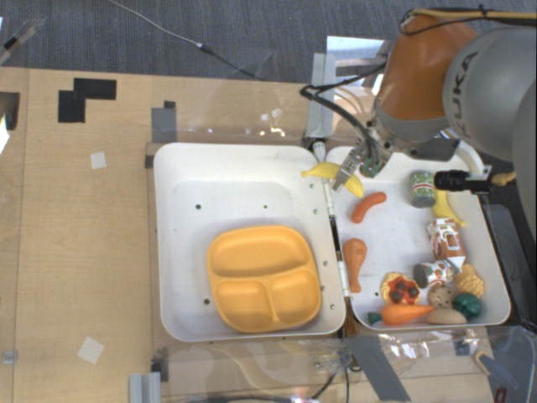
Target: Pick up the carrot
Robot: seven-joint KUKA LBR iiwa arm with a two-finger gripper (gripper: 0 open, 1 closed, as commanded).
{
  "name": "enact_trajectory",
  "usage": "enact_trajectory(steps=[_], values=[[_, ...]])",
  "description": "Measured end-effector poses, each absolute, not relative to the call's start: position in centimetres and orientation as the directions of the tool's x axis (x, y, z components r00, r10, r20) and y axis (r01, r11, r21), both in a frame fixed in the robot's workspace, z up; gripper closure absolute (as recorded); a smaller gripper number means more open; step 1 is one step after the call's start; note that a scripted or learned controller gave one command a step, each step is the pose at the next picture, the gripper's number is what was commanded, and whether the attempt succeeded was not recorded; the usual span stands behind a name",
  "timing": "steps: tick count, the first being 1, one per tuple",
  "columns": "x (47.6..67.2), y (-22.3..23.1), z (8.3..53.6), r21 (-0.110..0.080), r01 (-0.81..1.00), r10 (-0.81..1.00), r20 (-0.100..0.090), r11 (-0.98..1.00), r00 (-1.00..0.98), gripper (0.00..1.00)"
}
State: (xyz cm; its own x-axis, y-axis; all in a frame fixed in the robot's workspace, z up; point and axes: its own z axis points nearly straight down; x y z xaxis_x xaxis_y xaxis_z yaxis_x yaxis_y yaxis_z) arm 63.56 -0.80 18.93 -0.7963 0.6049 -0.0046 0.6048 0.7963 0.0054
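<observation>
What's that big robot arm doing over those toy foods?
The grey arm with the orange band is reaching in over the right-hand white bin, which holds a jumble of toy food. Its end effector is up at the far end of that bin, right by the yellow plastic banana. The orange toy carrot it is meant to pick up lies untouched at the near end, among other toys. The left white bin holds a yellow divided plastic plate.

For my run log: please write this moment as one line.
gripper: over banana, right bin's far-left corner | carrot: near edge, untouched | holding: nothing seen
</observation>
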Motion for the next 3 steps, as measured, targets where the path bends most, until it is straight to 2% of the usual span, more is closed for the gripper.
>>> enact_trajectory(steps=[1,2,3], values=[[64.0,-5.2,19.4,0.006,0.669,0.669,-0.008,0.743,-0.743,1.0],[64.7,-2.6,24.1,0.005,0.327,0.327,-0.012,0.945,-0.945,1.0],[61.8,-0.7,18.5,0.002,0.006,0.006,-0.006,1.0,-1.0,1.0]])
